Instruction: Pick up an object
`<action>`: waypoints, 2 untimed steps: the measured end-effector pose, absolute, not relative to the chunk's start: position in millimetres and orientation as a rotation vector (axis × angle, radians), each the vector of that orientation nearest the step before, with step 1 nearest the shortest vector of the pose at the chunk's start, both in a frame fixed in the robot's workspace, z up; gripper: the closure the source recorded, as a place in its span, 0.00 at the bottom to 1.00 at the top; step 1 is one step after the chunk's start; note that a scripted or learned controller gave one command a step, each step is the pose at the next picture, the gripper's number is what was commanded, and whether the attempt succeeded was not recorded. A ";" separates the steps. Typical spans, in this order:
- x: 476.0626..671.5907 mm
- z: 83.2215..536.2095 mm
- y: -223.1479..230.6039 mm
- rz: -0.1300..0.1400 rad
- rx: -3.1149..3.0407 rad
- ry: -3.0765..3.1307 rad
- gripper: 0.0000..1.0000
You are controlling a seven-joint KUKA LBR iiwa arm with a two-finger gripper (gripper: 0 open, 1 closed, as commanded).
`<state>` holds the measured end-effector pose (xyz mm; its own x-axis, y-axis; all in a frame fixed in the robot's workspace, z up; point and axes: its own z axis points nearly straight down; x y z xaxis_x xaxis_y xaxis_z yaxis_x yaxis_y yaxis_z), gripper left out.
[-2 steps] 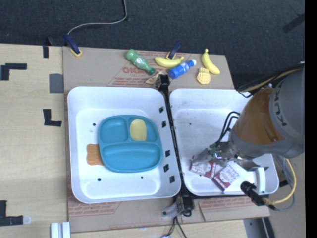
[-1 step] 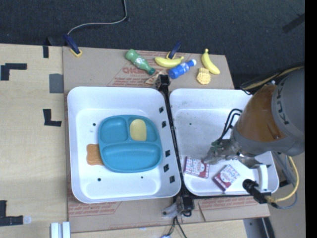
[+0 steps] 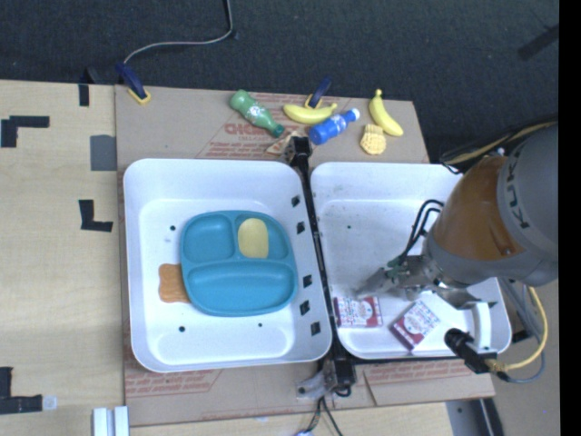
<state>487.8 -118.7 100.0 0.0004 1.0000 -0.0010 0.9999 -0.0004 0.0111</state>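
Note:
My gripper [image 3: 379,278] reaches from the right into the right bin [image 3: 381,189] and sits low over its front half. Just in front of it a red and white packet [image 3: 356,312] lies flat on the bin floor. A second red and white packet [image 3: 416,323] lies tilted to its right, partly under the wrist. Nothing shows in the gripper's grasp. The left bin [image 3: 150,207] holds a blue divided plate [image 3: 238,275] with a yellow oval piece [image 3: 253,238] in its upper right compartment. An orange flat piece [image 3: 170,283] sticks out from under the plate's left edge.
Behind the bins, on the cardboard, lie a green bottle [image 3: 255,113], a banana [image 3: 309,113], a blue bottle [image 3: 331,126], a second banana [image 3: 385,114] and a yellow corn piece [image 3: 372,139]. The black divider [image 3: 309,243] separates the bins.

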 end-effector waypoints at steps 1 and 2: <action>558.2 117.9 -96.1 0.000 2.220 2.223 0.00; 557.7 117.4 -96.3 -0.002 2.221 2.224 0.00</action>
